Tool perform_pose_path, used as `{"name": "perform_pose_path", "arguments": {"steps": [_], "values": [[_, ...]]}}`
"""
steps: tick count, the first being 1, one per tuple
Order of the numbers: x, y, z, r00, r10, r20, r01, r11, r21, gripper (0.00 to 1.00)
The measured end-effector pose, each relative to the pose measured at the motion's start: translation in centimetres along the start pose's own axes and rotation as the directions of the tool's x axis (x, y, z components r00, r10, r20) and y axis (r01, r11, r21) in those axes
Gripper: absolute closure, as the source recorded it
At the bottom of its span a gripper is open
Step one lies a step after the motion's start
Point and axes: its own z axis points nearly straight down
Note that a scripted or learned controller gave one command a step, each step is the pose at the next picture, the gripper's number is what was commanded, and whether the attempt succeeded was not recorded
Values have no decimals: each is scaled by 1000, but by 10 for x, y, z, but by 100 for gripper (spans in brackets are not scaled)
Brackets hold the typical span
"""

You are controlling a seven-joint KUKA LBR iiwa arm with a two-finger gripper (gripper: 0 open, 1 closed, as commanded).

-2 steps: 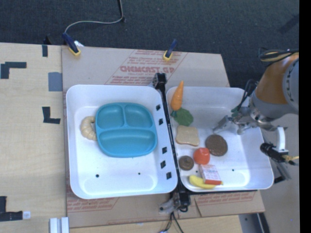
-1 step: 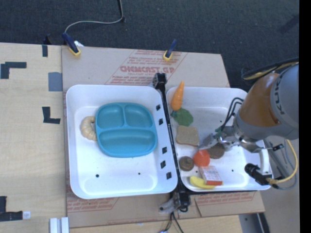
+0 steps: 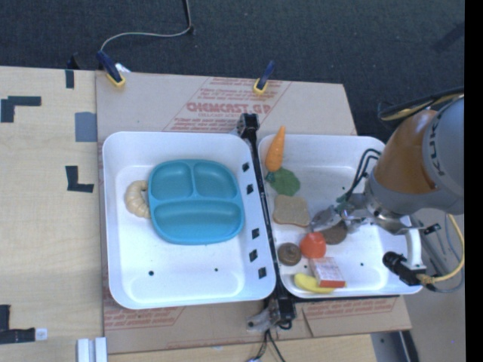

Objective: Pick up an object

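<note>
The gripper (image 3: 326,219) hangs low in the right bin (image 3: 362,145), just above the red tomato (image 3: 313,244), maybe to grab it; I cannot tell its grip.

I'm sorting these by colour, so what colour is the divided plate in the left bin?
Light blue: the divided plate shows clearly in the camera view.

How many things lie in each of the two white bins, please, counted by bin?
Left bin: 2, the blue divided plate and a beige pastry beside it.
Right bin: 8, the carrot, green leaf, bread slice, brown cookie, red tomato, dark brown piece, banana and red-white box.
Total: 10
</note>
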Motion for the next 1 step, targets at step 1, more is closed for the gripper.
{"name": "perform_pose_path", "arguments": {"steps": [1], "values": [[90, 8, -88, 1000, -3, -3, 3, 1000, 4, 100]]}}
